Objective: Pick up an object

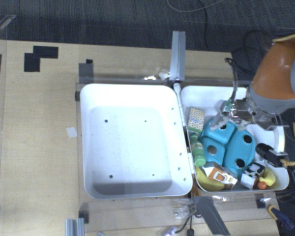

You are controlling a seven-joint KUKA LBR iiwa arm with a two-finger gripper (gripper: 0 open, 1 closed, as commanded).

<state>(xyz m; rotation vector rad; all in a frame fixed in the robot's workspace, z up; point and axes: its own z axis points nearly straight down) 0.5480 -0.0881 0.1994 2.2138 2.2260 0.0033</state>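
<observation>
Two shallow white bins sit side by side on my desk (34, 141); the left bin (130, 141) and the right bin (206, 95). In the right bin: two blue blocks with dark holes, one (217, 142) beside the other (242, 150); one banana (209, 178) at the near wall; one patterned card (195, 118); one green piece (198, 156); further small items too cluttered to count. My pincer (233, 113) sits just above the blue blocks; its state I cannot tell.
</observation>
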